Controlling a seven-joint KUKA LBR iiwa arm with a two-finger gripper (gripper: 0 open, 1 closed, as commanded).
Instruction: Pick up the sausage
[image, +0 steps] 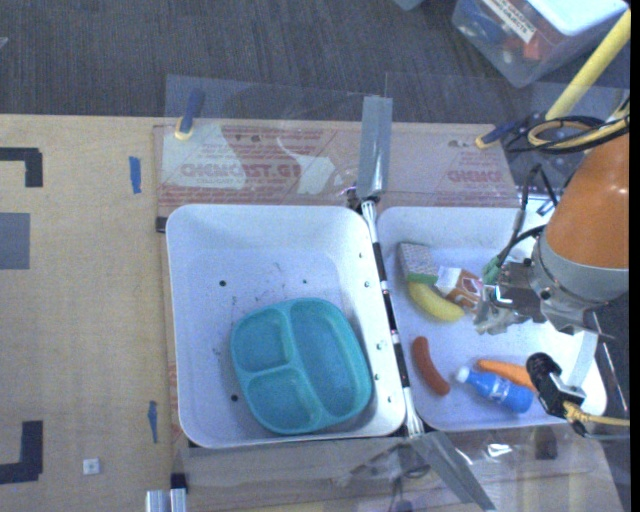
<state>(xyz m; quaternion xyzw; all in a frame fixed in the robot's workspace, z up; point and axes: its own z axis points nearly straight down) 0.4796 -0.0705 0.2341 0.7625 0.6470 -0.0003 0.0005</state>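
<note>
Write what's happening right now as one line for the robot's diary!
task: pick up sausage | sausage: lying in right bin, untouched | gripper: above right bin, near banana, apart from sausage | status: not yet grasped

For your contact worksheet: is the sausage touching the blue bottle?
Apart. The camera view shows bare white bin floor between the sausage and the blue bottle.

Light falls evenly and fairly bright from above, with a cool bluish cast. The two white bins are the brightest areas, nearly washed out along their walls, and shadows inside them are soft and faint. A clear sheet at the far edge of the surface carries pale glare. The whole picture is slightly soft and grainy; the arm at the right looks blurred, and the floor beyond is dim.
</note>
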